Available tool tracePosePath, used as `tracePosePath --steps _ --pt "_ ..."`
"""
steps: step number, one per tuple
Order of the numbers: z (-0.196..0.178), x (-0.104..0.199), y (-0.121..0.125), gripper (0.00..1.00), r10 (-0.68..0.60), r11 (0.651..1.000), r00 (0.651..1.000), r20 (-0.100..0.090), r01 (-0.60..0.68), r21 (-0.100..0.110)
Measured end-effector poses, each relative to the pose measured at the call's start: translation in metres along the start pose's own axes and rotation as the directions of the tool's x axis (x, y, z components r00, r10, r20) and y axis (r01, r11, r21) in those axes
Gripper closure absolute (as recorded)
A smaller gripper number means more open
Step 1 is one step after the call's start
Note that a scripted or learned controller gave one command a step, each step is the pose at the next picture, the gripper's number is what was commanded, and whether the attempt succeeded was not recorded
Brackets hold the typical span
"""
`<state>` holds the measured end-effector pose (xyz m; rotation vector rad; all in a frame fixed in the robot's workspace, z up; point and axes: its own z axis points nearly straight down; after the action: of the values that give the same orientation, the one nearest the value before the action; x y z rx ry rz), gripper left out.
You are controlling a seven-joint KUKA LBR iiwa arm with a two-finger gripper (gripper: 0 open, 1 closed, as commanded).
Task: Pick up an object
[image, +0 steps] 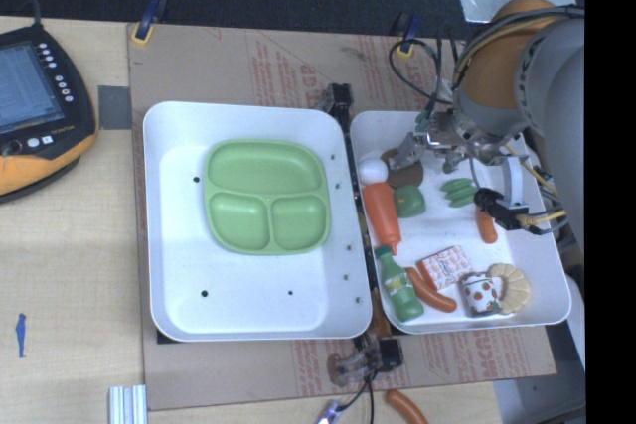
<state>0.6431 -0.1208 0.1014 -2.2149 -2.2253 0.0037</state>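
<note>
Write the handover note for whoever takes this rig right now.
Hand: low in the right bin, near its upper left corner, by a white egg and a brown piece. Nothing visibly held.
Right bin also holds: carrot, green bottle, sausage, red-and-white packet, cookie, green pods.
Left bin: green divided plate.
Done: the arm is over the toys.
Left: grasp one and lift it.
</note>
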Motion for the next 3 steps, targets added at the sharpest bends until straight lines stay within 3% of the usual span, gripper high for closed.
tracePosePath --steps 1,3 --pt "0.01 0.026 0.013 0.0 0.0 1.0 1.0 0.0 0.0 -0.001" --pt "0.009 0.001 0.014 0.0 0.002 1.0 1.0 0.001 -0.002 -0.004"
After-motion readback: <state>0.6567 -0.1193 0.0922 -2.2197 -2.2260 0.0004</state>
